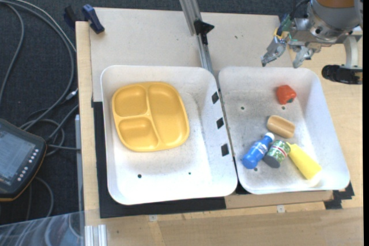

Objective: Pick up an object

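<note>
We see our gripper (287,55) spread apart, holding nothing | far above right bin (328,124) | toys not picked yet

Right bin (328,118) contents: red piece (285,94), tan bun (280,125), blue bottle (257,151) (lying flat), green-labelled can (277,154), yellow bottle (304,161).
</note>
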`<action>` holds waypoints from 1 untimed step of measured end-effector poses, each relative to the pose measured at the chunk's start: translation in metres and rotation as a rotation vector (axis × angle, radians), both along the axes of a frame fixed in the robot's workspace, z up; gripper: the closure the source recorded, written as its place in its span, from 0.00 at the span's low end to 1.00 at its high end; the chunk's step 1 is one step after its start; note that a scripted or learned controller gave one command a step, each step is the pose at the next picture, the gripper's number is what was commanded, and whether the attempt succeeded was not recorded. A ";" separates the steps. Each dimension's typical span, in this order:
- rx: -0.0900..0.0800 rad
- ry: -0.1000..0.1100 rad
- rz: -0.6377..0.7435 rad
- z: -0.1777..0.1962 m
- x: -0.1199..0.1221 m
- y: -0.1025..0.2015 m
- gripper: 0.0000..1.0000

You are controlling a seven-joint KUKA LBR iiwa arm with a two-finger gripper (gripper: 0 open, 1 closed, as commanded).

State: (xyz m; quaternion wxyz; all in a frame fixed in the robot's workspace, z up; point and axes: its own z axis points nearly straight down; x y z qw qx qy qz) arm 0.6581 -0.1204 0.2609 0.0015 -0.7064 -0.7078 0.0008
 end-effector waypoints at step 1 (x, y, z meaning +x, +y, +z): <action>0.000 0.000 0.000 0.000 0.000 0.000 0.00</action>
